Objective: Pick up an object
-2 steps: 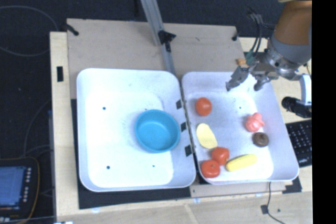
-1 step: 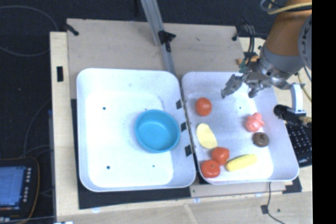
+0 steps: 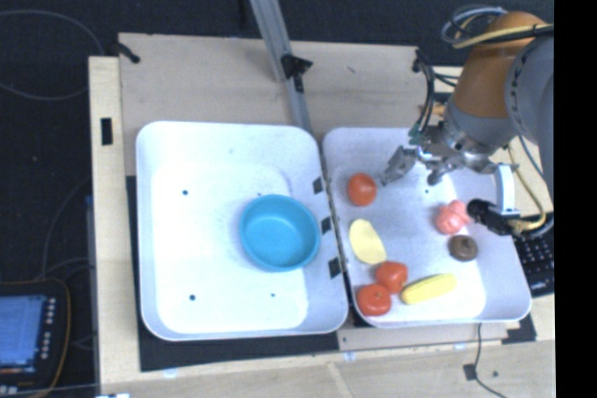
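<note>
My gripper (image 3: 416, 171) hangs over the upper part of the right bin (image 3: 504, 294), fingers spread open and nothing between them. A red-orange ball (image 3: 362, 190) lies just left and below the left finger. A pink object (image 3: 451, 217) sits to the lower right of the gripper, with a dark brown round piece (image 3: 463, 247) under it. Further down lie a pale yellow oval piece (image 3: 367, 241), two red pieces (image 3: 391, 275) (image 3: 374, 298) and a yellow banana-like object (image 3: 428, 288).
The left bin (image 3: 187, 163) holds a blue bowl (image 3: 278, 232). A grey metal pole (image 3: 270, 23) slants down to the gap between the bins. Cables and the orange wrist band (image 3: 490, 75) sit at the right bin's upper right.
</note>
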`<state>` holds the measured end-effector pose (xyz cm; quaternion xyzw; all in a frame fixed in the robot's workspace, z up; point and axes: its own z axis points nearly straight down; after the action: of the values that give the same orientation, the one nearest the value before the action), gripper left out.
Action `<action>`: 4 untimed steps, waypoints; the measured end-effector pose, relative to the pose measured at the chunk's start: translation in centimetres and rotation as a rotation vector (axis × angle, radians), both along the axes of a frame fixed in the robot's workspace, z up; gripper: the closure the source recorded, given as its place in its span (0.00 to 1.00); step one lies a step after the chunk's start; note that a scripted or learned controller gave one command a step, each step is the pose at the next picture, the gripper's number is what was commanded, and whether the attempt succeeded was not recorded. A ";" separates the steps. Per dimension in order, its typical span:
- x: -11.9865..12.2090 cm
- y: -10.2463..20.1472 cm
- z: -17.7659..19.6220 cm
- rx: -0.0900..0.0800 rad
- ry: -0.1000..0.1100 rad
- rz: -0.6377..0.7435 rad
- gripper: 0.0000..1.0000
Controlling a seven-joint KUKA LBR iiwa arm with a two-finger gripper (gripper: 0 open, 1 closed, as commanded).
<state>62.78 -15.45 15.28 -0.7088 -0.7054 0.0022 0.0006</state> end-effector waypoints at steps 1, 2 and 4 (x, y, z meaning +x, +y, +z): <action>-0.1 -0.1 -5.4 0.000 0.000 0.000 0.00; 0.2 -0.2 -3.6 -0.001 -0.012 -0.003 1.00; 1.3 1.0 6.6 0.003 -0.011 0.011 1.00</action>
<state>64.04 -14.49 21.91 -0.7051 -0.7091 -0.0026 -0.0021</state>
